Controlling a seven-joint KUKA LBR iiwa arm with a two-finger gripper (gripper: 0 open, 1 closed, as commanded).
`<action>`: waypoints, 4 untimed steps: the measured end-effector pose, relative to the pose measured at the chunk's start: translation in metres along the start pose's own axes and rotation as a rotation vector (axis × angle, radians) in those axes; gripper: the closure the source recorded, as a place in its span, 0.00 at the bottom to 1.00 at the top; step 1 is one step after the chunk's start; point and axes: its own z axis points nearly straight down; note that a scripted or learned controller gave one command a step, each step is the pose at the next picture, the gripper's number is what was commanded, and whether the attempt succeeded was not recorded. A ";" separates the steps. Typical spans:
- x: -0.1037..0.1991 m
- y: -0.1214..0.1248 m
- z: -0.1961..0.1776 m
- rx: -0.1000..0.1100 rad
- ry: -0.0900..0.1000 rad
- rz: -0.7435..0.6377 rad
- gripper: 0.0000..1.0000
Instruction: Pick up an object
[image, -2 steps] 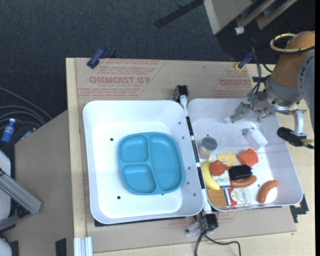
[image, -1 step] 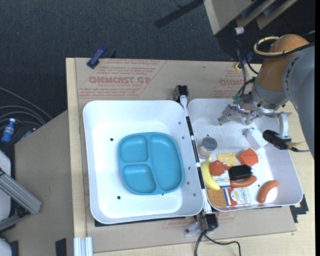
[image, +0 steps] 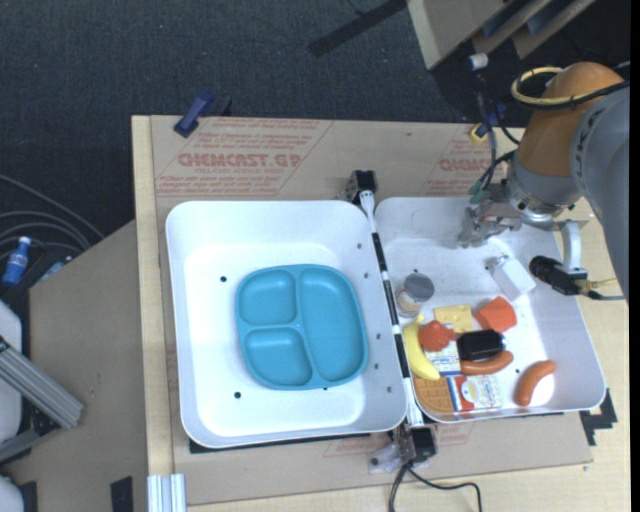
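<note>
The right bin (image: 440, 225) holds a pile of toy food at its front. There is a small grey-lidded can (image: 413, 290), a banana (image: 420, 358), a red tomato (image: 434, 335), an orange pepper (image: 497, 314), a black piece (image: 480, 345), a brown sausage (image: 487, 363) and an orange sausage (image: 535, 381). A white block (image: 510, 276) lies apart, further back. My gripper (image: 487, 225) hangs over the back of the right bin, behind the white block and well away from the pile. Nothing shows in it.
The left bin (image: 195, 300) bears a blue divided plate (image: 300, 326). A flat printed card (image: 468, 396) lies under the food at the right bin's front. The arm's orange band (image: 560, 110) rises at the upper right. A black clip (image: 363, 184) sits where the bins meet.
</note>
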 end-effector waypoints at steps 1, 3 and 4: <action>0.000 0.000 0.000 0.001 0.000 0.000 0.00; 0.027 0.002 0.011 -0.003 0.000 0.001 0.00; 0.023 0.001 0.011 -0.003 -0.001 0.002 0.00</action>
